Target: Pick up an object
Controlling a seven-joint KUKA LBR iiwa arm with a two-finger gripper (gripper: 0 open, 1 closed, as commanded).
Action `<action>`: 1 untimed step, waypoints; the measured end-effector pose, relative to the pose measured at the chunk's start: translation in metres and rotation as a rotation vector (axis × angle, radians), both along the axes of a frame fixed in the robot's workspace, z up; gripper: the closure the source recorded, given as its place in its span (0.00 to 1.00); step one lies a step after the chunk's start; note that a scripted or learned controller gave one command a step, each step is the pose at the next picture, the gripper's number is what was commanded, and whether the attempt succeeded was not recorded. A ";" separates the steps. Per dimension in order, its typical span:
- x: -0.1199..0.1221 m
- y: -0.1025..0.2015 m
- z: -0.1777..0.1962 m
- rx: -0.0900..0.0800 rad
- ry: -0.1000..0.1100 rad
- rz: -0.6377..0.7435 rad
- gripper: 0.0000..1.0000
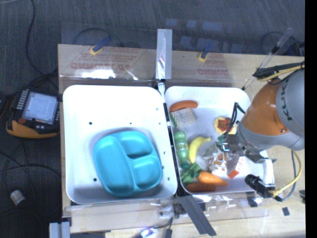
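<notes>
The claw (229, 152) sits low in the right bin (208, 94), near its right wall, over a jumble of small packets; whether it is open or has hold of anything, I cannot tell. Close candidates lie by the bin's left wall and front edge: a banana (197, 146), a green bottle (181, 145), a carrot (212, 178), with a sausage (184, 105) towards the back left corner. The left bin (79, 98) carries a blue tray (128, 162). The likely trouble is crowding: things touch and overlap, so the claw may nudge a neighbour or slip off a glossy packet.
</notes>
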State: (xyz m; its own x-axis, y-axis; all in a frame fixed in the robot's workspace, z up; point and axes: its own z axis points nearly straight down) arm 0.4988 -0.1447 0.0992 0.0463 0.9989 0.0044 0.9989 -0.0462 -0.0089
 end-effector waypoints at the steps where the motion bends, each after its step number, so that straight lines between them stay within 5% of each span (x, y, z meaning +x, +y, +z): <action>1: 0.045 0.078 0.127 -0.007 -0.003 -0.018 1.00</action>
